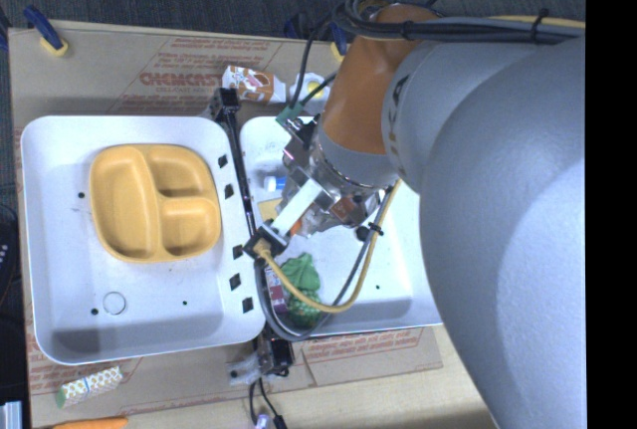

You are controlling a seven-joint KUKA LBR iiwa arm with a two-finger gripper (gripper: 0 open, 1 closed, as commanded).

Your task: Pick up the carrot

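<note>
The gripper [320,214] is down in the right bin [398,303], near its left wall, with the big grey arm and its orange band covering most of that bin. A small orange patch [345,208] shows right beside the gripper; it may be the carrot, but most of it is hidden. Whether it is held or merely lies under the gripper is not clear from this view.
A green leafy item [299,274] lies in the right bin's near left corner, and a blue scrap [271,183] farther back. The left bin [60,318] holds a yellow divided plate [154,200]. A snack packet [247,82] and a wrapper [90,384] lie on the bench.
</note>
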